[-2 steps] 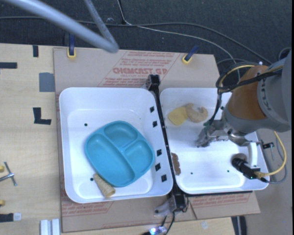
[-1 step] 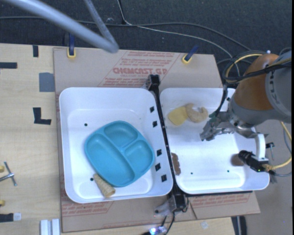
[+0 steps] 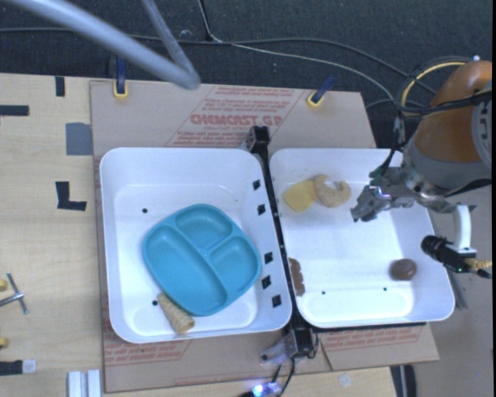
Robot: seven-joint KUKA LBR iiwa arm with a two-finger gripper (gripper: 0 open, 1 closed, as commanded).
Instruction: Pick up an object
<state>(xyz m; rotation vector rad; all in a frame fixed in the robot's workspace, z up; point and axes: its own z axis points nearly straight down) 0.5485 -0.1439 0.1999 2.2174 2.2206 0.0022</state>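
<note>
Your candidates sit in the right bin (image 3: 430, 308): a yellow piece (image 3: 299, 196) touching a tan lump (image 3: 331, 191) toward its upper left, and a brown lump (image 3: 403, 269) at lower right. The gripper (image 3: 368, 208) hovers just right of the tan lump; you cannot tell its state. The left bin (image 3: 120, 246) holds a blue divided plate (image 3: 200, 257) and a cork-like piece (image 3: 174, 313).

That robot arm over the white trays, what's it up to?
It is trying to pick something up. Its gripper hangs over the right bin, close to a yellow piece and a tan lump, with nothing seen between its fingers. A small brown object lies nearer the front. The left bin has a blue divided plate and a cork-like piece.
</note>
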